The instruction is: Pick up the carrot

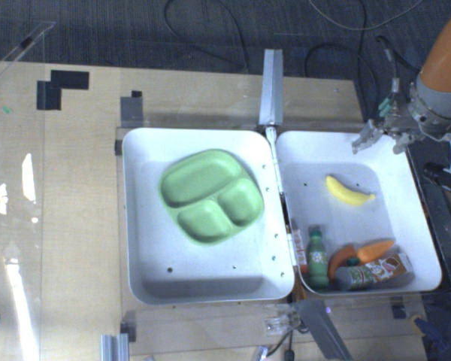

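Near the right bin's front wall, tapered orange carrot (373, 250); end effector (381, 137) prongs spread, empty.

2 bins sit side by side on the bench (75, 201), touching along a middle divider. the left bin (143, 269) has a 3-compartment plate (210, 195) lying in it, roughly centred. the right bin (406, 171) has a banana (349, 191) near its middle, and along its near edge a little cluster: a small bottle (317, 256) on the left, the carrot (374, 250) to its right, and another bottle (372, 274) lying just in front of the carrot. the gripper (382, 135) hangs over the right bin's far right corner.
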